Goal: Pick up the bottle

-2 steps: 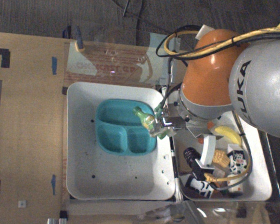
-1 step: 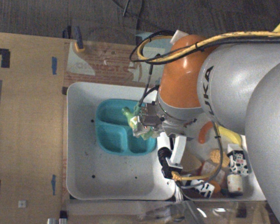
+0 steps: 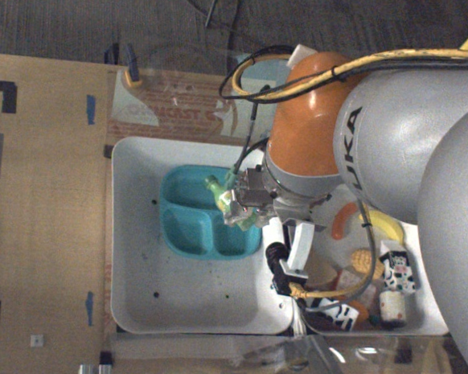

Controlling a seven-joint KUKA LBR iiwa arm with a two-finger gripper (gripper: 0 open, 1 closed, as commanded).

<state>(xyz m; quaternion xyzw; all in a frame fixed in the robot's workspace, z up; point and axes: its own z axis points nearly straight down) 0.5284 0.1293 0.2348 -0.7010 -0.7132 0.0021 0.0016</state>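
i see the pincer (image 3: 239, 203) over the teal tray (image 3: 189, 219) in the left bin (image 3: 133, 239), closed around the green bottle (image 3: 226, 199).

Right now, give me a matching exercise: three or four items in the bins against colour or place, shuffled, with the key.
Items:
1. divided plastic tray
2. clear green plastic bottle
3. curved banana
4. black-and-white cow toy

Matches:
A. yellow, right bin
B. teal, left bin floor
C. spotted, right bin beside the banana
D. over the tray, at the hand

Pairs: 1-B, 2-D, 3-A, 4-C
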